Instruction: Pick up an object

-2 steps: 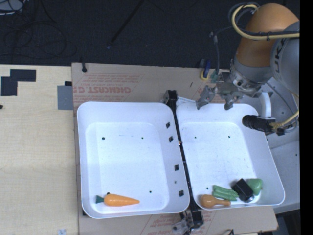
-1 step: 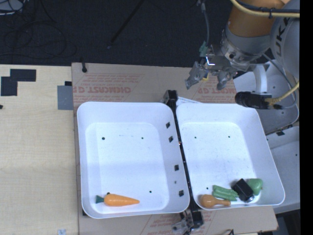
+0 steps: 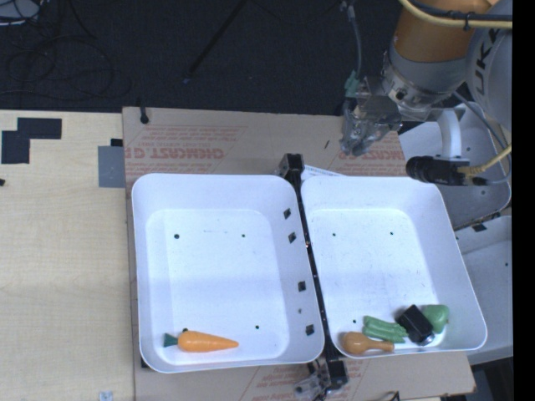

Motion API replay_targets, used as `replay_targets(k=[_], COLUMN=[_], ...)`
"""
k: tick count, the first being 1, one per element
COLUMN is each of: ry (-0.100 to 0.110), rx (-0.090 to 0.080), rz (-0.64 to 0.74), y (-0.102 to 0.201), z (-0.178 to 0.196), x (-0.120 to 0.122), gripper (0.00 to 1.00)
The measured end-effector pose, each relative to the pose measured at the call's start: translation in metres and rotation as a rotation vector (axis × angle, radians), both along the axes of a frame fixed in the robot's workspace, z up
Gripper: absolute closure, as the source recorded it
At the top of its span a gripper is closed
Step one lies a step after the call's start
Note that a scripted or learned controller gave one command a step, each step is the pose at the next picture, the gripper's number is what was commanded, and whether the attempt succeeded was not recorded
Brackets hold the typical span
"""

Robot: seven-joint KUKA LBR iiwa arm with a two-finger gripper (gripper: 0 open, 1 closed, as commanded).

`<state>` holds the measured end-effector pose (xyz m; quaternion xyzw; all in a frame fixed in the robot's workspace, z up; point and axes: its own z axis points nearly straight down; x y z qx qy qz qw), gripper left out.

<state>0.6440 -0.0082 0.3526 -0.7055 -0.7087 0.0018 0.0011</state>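
An orange carrot (image 3: 206, 341) with a green top lies at the front left of the left bin (image 3: 150, 249). In the front right corner of the right bin (image 3: 451, 249) lie a tan pear-shaped piece (image 3: 365, 344), a green bean pod (image 3: 384, 330), a black block (image 3: 415, 323) and a green piece (image 3: 436, 315), bunched together. My gripper (image 3: 358, 143) hangs above the bench behind the right bin's far edge, well away from all of them. Nothing shows between its fingers.
A black divider (image 3: 303, 257) with clips joins the two bins. Brown cardboard (image 3: 217, 144) lies under them. The arm's grey body with its orange band (image 3: 435, 23) fills the upper right. Cables trail across the dark floor behind the bench.
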Motion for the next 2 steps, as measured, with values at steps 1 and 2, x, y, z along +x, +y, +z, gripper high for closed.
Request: replay_targets(k=[1, 2], ry=[-0.006, -0.001], rx=[0.003, 0.001], rz=[0.004, -0.007], y=[0.086, 0.059], z=[0.035, 0.077], x=[0.0, -0.066], gripper=[1.0, 1.0])
